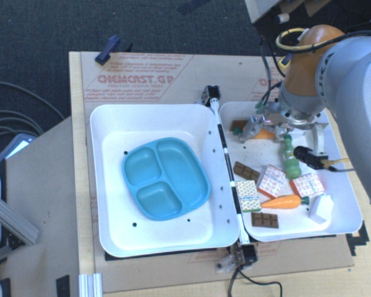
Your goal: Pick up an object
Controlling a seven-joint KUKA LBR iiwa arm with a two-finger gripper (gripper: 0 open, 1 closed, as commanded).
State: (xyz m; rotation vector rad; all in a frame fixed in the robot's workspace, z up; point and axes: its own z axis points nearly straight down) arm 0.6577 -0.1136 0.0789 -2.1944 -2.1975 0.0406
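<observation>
Step in hand looks like the approach/descent for a grasp: the arm reaches in from the right w/ the gripper [264, 124] low over the far part of the right bin [349, 221], nothing visibly lifted yet. Whether the hand is apart or together can't be told, since the wrist and cabling cover it. Taking the green bottle [290, 158] as landmark: the gripper is just beyond it toward the far-left corner, w/ a small orange piece [264, 136] right under the tool and a small brown item [238, 127] further left by the bin wall. Likely pick candidates are those two or the bottle itself; can't say which. Next move, as a judgement: settle on one item, close on it, then lift straight up w/o dragging neighbours, as the items sit close together. Nearer than the bottle: a carrot [283, 202], patterned packets [272, 180], a chocolate bar [265, 219] at the near edge, a second brown bar [246, 171] to the bottle's left, a white block [321, 209] near-right. The left bin [111, 125], well left of the bottle, holds a blue divided plate [166, 177].
</observation>
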